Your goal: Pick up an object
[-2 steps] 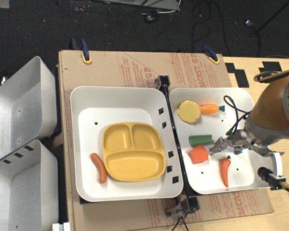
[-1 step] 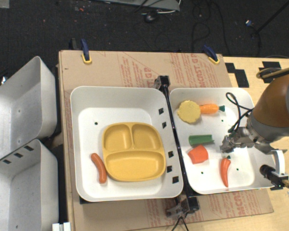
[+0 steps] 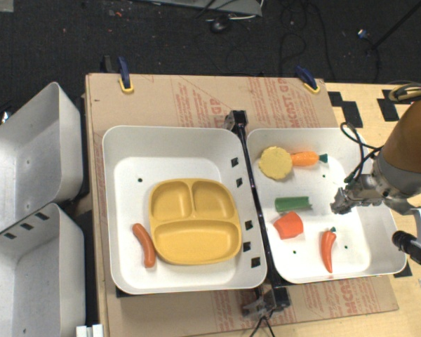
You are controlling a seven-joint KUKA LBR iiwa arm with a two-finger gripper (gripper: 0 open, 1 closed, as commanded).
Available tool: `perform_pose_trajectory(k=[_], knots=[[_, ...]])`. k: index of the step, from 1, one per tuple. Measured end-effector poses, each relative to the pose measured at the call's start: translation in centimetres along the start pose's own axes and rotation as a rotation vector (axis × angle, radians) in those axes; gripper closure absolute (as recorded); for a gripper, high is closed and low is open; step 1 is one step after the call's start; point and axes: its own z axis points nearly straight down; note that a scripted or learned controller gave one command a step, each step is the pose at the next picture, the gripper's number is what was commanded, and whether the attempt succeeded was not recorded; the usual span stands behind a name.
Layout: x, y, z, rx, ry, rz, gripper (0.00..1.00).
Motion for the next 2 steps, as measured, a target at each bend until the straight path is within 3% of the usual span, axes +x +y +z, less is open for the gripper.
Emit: perform_pose_trajectory(k=[1,2], knots=[[-0.8,0.5,-6.0,-0.003,-0.002,-0.002,1.00],[-0.8,0.6,-9.2,0.000,0.000,-0.003,1.00]])
